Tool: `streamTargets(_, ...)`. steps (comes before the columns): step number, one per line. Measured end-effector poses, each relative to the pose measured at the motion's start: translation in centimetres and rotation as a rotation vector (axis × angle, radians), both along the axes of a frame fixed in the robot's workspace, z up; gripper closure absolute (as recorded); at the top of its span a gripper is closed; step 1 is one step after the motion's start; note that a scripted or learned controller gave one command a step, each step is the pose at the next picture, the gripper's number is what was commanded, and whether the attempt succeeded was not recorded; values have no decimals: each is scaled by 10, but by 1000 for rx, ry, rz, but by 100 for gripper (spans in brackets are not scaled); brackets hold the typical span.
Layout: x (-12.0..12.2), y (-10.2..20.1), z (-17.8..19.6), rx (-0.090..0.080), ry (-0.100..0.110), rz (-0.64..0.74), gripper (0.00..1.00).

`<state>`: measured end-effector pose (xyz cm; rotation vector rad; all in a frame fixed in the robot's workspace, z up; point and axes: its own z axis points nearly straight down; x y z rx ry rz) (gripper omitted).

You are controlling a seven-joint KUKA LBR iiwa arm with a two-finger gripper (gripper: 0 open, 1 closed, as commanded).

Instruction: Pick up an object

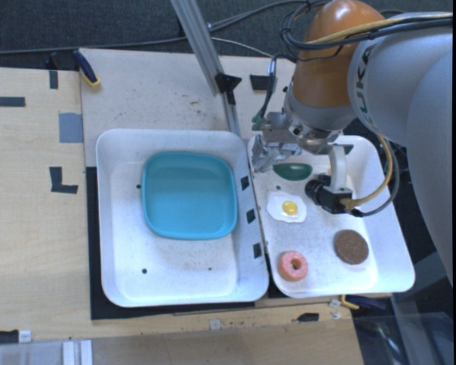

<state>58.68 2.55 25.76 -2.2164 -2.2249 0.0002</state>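
My gripper (267,157) hangs over the back left of the right bin (387,268), just left of a dark green object (292,171) that lies on the bin floor. A fried egg toy (286,209) lies below it, toward the front. A pink donut (293,265) and a brown round patty (351,246) sit near the bin's front. Nothing shows between the fingers.
The left bin (121,272) holds a teal square plate (189,195). A slanted metal pole (205,48) rises behind the bins. Black cabling and a dark fitting (328,195) hang from the wrist over the right bin. The arm's bulk covers the back right.
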Motion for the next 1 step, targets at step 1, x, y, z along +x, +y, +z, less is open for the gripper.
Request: streamTargets(1,11,57,-16,0,1,1,100)
